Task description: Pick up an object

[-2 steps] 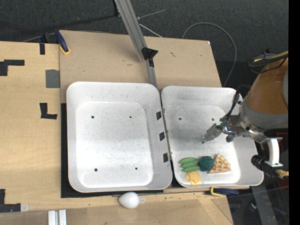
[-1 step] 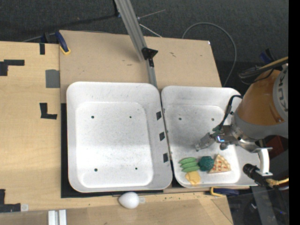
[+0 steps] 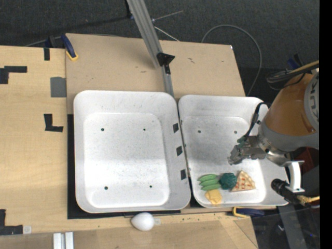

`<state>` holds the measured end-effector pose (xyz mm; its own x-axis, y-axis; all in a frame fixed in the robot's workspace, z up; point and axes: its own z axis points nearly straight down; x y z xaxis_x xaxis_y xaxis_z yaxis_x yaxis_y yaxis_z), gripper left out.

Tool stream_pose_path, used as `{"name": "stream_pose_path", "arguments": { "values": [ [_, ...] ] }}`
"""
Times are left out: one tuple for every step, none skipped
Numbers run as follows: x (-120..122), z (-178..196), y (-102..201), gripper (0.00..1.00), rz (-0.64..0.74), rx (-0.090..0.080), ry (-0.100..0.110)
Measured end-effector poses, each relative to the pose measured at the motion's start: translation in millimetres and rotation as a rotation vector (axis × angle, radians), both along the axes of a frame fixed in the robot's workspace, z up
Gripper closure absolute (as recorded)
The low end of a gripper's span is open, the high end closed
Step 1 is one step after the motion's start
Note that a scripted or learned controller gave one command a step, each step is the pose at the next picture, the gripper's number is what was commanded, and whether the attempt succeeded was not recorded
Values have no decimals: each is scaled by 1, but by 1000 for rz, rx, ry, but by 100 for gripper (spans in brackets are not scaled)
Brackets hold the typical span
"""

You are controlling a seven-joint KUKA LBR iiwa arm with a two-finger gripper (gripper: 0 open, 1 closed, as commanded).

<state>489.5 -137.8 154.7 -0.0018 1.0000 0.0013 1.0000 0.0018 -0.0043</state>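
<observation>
In the right bin (image 3: 207, 113), near its front edge, lie several small toy foods: a green pod-shaped piece (image 3: 209, 180), a dark green broccoli-like piece (image 3: 227, 180), a pizza slice (image 3: 244, 182) and a small yellow piece (image 3: 213, 196). My gripper (image 3: 240, 153) hangs over the right part of this bin, just above and behind the pizza slice and broccoli piece. Nothing shows between its fingers. The grey and orange arm reaches in from the right and hides the bin's right edge.
The left bin (image 3: 88, 139) sits beside the right one, joined by black clips (image 3: 179, 150). A white egg-shaped object (image 3: 142, 221) lies on the bench in front of the left bin. A grey metal bar (image 3: 150, 30) slants in from the top.
</observation>
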Motion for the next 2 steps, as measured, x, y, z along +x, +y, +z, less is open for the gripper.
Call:
{"name": "stream_pose_path", "arguments": {
  "values": [
    [0,62,-5,100,0,-3,-9],
    [0,57,-4,100,-1,-1,-3]
  ]
}}
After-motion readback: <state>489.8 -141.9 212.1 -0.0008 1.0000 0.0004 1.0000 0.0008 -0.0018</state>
